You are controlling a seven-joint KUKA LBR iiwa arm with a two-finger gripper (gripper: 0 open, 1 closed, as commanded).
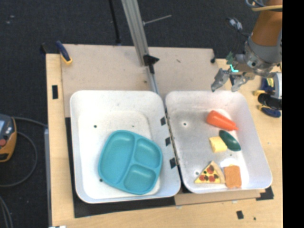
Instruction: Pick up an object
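End effector (228,81), fingers spread and grasping nothing, hovers above the right bin's (190,103) far rim, near the carrot (221,120).

Colours as recorded. Left bin (80,103) and right bin (256,175): white, the right one's floor faintly speckled grey. Divided plate (130,161), lower left of centre: uniform turquoise. Carrot-shaped piece (221,120), right of centre: bright orange. Below it lay a pale yellow block (218,144) and a dark green oval piece (230,140). Pizza slice (209,174), lower right: yellow with red and dark dots. Beside it was a square piece (232,176), orange-brown and grainy. Worktop (104,63): light tan, on a black floor (28,13). Arm (266,27), upper right: orange band over grey; claw (229,83) grey metal. Clamp handle (63,51), upper left: blue and yellow.
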